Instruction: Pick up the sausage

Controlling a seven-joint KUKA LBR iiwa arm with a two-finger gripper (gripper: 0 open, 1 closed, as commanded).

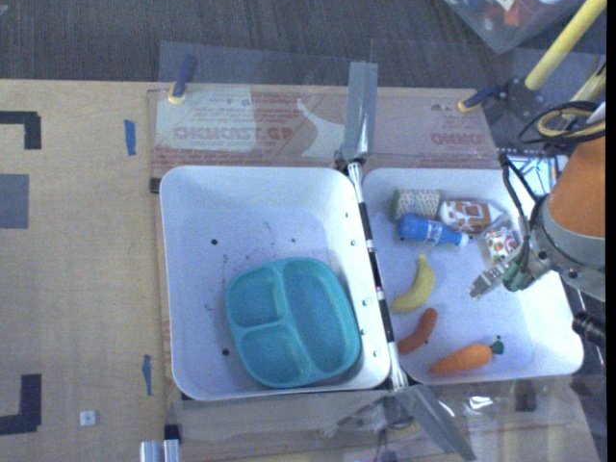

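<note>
Red-brown and small, the sausage (418,330) is lying in the right bin (549,340), close to the bin's left wall and down toward the front edge. It is resting flat on the white floor, tilted a little. Nothing is touching it.

I am reaching in from the right side. My gripper (491,279) is hanging over the right bin, near its right wall, about halfway between back and front. I cannot tell how wide it is set, because it is small and blurry from up here. I am not seeing anything held in it.

A banana (416,286) is lying just behind the sausage, almost touching it. A carrot (467,357) is lying just beside it, toward the front right corner. A blue bottle (430,230) and some packets are sitting along the back edge.

A teal tray (289,320) is sitting in the left bin (197,215), near its front edge.

I am thinking the job is only starting. The sausage is not picked up yet. I am well apart from it, so what is left is moving toward the left wall, going down, closing on the sausage and lifting it. The banana is so close that I could be bumping it.
</note>
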